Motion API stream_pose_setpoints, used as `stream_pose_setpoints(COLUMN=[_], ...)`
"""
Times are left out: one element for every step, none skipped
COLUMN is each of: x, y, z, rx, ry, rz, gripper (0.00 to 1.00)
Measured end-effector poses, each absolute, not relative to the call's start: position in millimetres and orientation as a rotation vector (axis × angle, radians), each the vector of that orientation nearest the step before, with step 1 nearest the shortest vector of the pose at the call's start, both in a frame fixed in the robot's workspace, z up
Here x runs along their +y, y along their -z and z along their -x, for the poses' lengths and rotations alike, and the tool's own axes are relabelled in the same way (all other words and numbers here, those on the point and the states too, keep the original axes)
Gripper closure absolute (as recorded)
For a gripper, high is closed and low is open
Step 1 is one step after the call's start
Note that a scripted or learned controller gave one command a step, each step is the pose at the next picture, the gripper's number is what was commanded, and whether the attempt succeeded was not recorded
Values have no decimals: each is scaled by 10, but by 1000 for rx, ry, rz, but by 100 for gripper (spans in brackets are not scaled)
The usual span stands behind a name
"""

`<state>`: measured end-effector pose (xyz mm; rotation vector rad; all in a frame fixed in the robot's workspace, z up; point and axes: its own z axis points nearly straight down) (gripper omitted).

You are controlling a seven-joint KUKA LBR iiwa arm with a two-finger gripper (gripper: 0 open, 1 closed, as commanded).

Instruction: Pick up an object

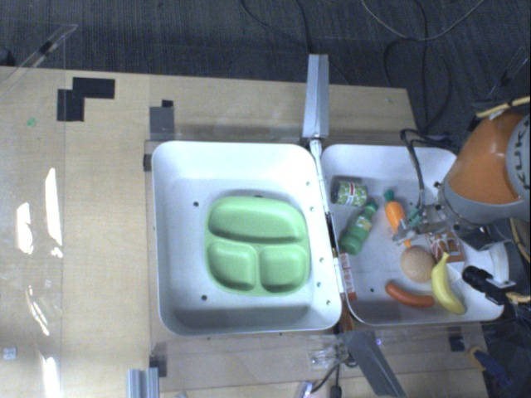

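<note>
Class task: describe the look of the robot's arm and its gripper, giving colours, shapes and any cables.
The arm is a rounded grey body with a broad orange band and part of a dark printed letter on its casing. The gripper is small, dark metal, with thin wires around it. A black cable runs from the bin's rim towards it.

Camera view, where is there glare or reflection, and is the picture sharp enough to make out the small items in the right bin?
In the camera view, bright white reflections streak the pale wooden bench at far left; the shallow white left bin looks evenly lit under its green compartment tray. The picture is slightly soft, so the small label-wrapped can shows colours but no readable print.
</note>
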<state>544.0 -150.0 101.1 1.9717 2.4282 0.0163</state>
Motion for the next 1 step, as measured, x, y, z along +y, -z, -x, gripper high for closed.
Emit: stream_pose_setpoints(x=[-948], y=[-2013], z=[-5696], rx=[2452], ry=[-5], rz=[-1957], gripper=[100])
